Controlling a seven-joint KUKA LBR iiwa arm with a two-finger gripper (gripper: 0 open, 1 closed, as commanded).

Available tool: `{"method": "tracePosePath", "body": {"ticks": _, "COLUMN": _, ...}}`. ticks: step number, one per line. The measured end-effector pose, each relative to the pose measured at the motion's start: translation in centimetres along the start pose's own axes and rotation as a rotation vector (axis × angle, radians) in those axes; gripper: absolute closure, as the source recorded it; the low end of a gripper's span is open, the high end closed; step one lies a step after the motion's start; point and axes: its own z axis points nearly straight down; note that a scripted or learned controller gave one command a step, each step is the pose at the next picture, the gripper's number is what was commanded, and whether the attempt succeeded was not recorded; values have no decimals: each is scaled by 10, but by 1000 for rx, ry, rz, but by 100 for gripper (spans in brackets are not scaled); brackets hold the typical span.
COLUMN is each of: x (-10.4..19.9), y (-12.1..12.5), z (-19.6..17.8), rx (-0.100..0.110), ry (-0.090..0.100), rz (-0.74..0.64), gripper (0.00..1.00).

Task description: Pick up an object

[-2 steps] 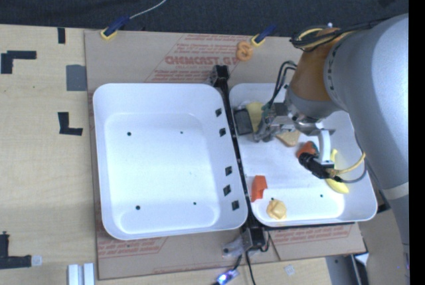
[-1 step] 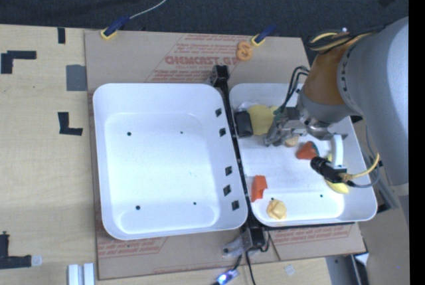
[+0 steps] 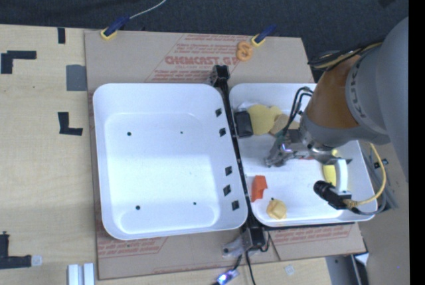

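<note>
I see the claw (image 3: 277, 152) low in the right bin (image 3: 302, 214), near its middle. I cannot tell its state. An orange block (image 3: 258, 188) lies by the bin's left wall.

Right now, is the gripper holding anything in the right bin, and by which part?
Cannot be told. The gripper hangs low over the right bin, near a pale yellow object; nothing is visibly in it.

Note that both bins, left bin (image 3: 159, 157) and right bin (image 3: 302, 210), look smooth, glossy white plastic. Beneath them, brown cardboard sheet (image 3: 192, 58), matt. Left of it, bench (image 3: 40, 144) reads pale wood, matt.
</note>
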Motion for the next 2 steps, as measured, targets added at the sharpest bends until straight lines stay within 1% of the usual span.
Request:
{"method": "tracePosePath", "body": {"ticks": 1, "x": 21, "y": 9, "z": 6, "rx": -6, "ry": -1, "rz": -2, "gripper": 100}}
{"method": "tracePosePath", "body": {"ticks": 2, "x": 8, "y": -57, "z": 6, "rx": -7, "ry": -1, "rz": 2, "gripper": 100}}
